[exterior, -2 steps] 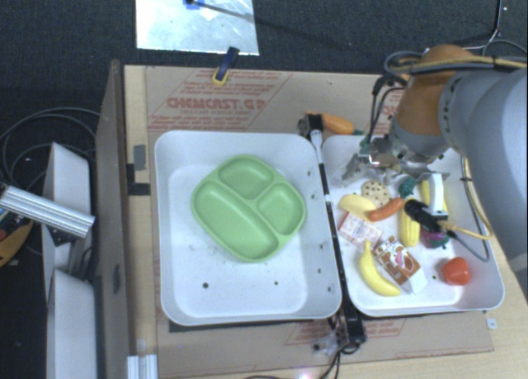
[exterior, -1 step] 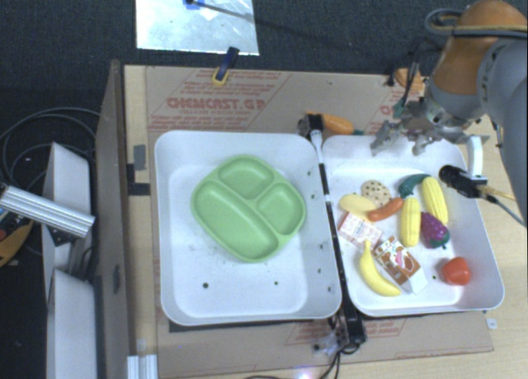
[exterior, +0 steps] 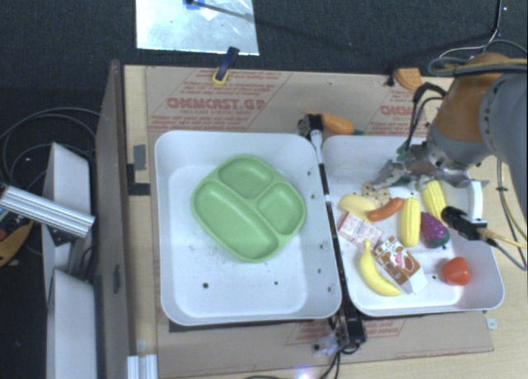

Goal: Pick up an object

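The gripper (exterior: 386, 177) is seen low in the right bin (exterior: 487, 291), above a cookie (exterior: 378, 196). Its fingers are spread, and nothing is held between them.

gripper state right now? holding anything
gripper: low in the right bin, above the toy food; open or shut cannot be told, nothing seen held.

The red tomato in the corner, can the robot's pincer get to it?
Probably yes. The tomato lies bare near the right bin's edge, nothing on top, with the eggplant just beside it. The pincer hovers in that bin.
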Action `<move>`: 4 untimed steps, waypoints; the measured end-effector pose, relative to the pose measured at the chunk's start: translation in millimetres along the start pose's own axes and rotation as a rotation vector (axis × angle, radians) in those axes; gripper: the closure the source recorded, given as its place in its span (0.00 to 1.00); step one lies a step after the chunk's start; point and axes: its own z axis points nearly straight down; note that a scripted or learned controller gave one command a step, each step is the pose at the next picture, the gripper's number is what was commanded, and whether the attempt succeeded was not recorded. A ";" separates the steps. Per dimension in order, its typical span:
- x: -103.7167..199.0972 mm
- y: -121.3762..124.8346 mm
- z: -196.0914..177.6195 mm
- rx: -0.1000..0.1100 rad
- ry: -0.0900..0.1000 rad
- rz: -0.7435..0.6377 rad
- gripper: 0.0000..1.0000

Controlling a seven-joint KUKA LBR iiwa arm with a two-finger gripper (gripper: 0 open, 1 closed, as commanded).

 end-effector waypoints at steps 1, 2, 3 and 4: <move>17.3 -60.4 -1.3 -0.015 -0.003 -0.001 0.00; 17.7 -58.3 -11.4 -0.014 -0.001 -0.005 1.00; 17.8 -58.7 -10.6 -0.012 0.000 -0.005 0.00; -40.9 -34.8 -58.3 -0.003 -0.004 -0.002 0.00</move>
